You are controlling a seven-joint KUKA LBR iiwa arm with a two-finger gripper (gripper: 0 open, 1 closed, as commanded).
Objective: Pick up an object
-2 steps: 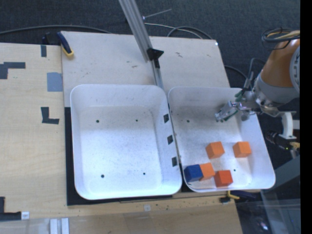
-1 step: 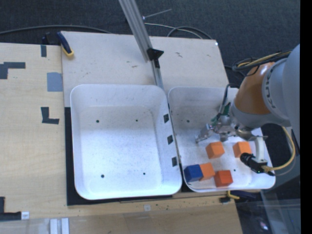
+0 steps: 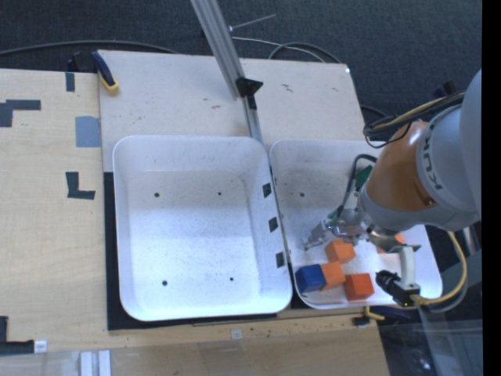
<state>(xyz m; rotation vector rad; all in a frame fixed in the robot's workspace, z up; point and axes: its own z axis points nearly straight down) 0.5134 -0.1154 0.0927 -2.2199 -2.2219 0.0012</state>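
In the right bin (image 3: 313, 171), 3 orange blocks (image 3: 340, 251) and 1 blue block (image 3: 310, 277) crowd at 6 o'clock of the hand (image 3: 333, 232); I cannot tell its grip.

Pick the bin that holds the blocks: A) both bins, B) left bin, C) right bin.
C: the blue block and the orange blocks all lie in the right bin, near its front edge.

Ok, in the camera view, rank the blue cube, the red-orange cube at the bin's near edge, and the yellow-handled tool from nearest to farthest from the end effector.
1. Red-orange cube, just below the end effector, in the right bin.
2. Blue cube, lower left, about as near; hard to call.
3. Yellow-handled tool, far upper left on the bench.
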